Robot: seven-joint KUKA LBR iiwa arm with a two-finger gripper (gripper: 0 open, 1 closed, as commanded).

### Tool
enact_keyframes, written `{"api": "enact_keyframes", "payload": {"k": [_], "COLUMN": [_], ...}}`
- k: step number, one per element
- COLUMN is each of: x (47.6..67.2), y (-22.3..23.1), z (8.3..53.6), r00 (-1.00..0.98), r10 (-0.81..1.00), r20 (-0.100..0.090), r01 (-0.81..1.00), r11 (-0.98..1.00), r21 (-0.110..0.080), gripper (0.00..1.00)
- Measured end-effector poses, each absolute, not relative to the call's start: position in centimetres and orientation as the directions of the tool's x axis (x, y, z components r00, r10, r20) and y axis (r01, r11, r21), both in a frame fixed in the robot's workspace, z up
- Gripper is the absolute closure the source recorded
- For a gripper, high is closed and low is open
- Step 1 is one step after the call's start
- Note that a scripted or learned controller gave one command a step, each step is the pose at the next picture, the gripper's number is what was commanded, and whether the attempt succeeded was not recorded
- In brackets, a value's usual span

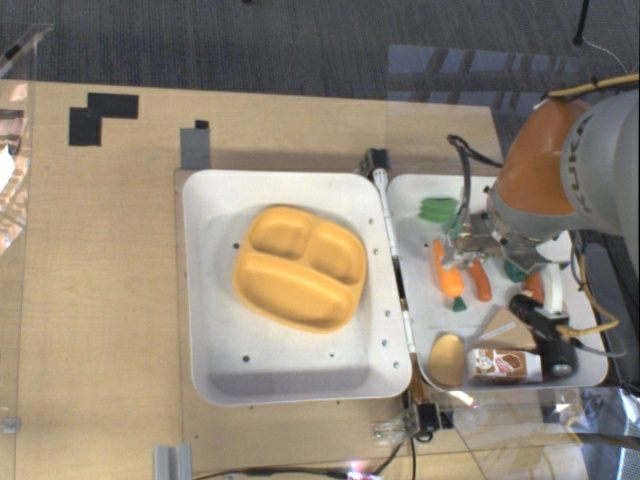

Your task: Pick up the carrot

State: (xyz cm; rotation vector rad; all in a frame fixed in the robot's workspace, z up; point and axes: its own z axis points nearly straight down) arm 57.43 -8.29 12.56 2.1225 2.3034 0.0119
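Currently the gripper (466, 258) hangs low in the right bin (410, 268), just beside the carrot (449, 276). Finger spacing cannot be told. Yellow plate (300, 266) lies in the left bin (215, 368).

A robotics laboratory test station, seen from above. A plain wooden surface (100, 298) carries two shallow white bins (290, 373) clamped side by side near its right edge, with black marker patches (100, 118) stuck by its far left corner. A grey industrial arm (590, 168) with an orange band reaches in over the right bin (420, 268), which holds toy food and small props; the left bin holds a yellow sectioned tray (300, 266). Loose cables and connectors (420, 423) trail along the surface's near edge, a clear panel (440, 78) stands at its far edge, and dark grey carpet (300, 18) with stand legs lies beyond.
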Motion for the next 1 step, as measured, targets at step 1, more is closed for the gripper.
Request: {"api": "enact_keyframes", "payload": {"k": [1], "x": [53.9], "y": [-2.26], "z": [18.55], "r00": [0.33], "r10": [0.944], "r20": [0.004], "r01": [0.944], "r11": [-0.33], "r21": [0.005], "gripper": [1.0]}}
